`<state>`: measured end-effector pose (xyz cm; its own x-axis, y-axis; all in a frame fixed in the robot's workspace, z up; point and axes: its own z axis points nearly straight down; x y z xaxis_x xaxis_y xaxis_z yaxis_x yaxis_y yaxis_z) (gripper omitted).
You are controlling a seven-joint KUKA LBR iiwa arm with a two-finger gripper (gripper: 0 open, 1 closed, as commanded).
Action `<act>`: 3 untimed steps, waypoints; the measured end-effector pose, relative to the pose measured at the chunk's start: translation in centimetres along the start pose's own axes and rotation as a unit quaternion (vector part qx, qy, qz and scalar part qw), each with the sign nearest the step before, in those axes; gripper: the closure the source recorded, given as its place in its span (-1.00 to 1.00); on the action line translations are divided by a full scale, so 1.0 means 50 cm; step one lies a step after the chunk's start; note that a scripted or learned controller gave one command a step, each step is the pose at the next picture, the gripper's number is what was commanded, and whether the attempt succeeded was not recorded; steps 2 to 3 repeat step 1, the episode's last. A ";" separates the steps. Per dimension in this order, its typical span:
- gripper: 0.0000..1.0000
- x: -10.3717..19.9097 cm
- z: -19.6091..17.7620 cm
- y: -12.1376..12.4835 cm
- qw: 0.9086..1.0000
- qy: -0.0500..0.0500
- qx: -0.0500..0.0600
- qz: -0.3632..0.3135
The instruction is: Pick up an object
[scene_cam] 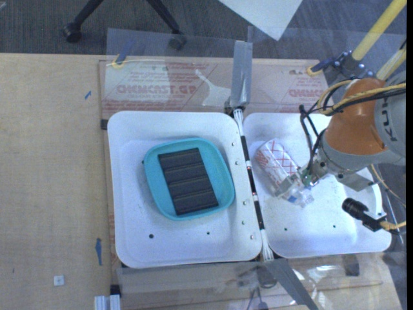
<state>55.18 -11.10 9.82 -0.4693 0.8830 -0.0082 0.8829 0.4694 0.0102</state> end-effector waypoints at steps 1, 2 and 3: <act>1.00 -0.003 -0.023 0.002 1.000 -0.002 -0.003 0.001; 1.00 -0.003 -0.023 0.002 1.000 -0.002 -0.003 0.001; 1.00 -0.003 -0.023 0.002 1.000 -0.002 -0.003 0.001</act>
